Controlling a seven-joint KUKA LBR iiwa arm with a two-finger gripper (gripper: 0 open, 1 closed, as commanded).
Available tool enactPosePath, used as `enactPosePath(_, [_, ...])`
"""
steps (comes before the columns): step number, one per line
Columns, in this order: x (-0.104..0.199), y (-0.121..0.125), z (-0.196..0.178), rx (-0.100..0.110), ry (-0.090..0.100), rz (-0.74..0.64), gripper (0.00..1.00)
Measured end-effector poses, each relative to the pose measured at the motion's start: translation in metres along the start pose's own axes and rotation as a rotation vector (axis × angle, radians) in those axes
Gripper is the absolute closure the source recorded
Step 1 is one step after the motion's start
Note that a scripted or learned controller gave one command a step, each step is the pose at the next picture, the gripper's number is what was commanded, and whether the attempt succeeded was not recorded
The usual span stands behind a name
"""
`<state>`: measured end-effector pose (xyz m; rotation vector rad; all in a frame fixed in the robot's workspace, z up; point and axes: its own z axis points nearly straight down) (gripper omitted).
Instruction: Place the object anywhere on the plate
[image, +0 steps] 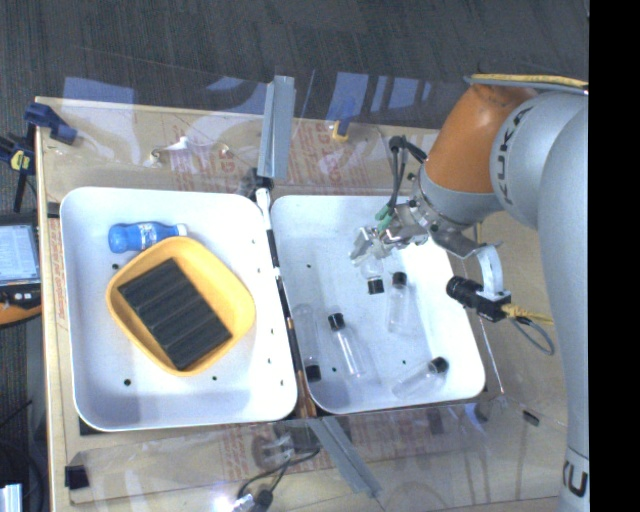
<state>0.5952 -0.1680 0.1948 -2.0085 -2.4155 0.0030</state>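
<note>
Two shallow white bins are carried side by side on the surface (150, 455). In the left bin (80, 390), a yellow plate (228, 285) with a dark ribbed insert (178, 313) is seen, tilted diagonally. A blue bottle (142, 236) lies just beyond the plate's upper left edge, partly tucked under it. In the right bin (460, 380), several clear vials with black caps are scattered: one vial (343, 343) lies near the middle, a second (398, 300) to its right, and a third (420, 377) near the lower right corner. The end effector (372, 246) is positioned over the upper part of the right bin, above the vials. Whether the end effector is open, closed or gripping anything cannot be told, since the tip is blurred against the white bin.
</note>
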Motion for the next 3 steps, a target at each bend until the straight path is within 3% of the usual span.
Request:
enactPosePath(1, [0.052, -0.013, 0.037, 0.003, 0.004, -0.209, 1.00])
enactPosePath(2, [0.126, -0.027, 0.003, 0.002, 0.002, -0.263, 1.00])
enactPosePath(3, [0.126, -0.027, 0.003, 0.002, 0.002, -0.262, 0.00])
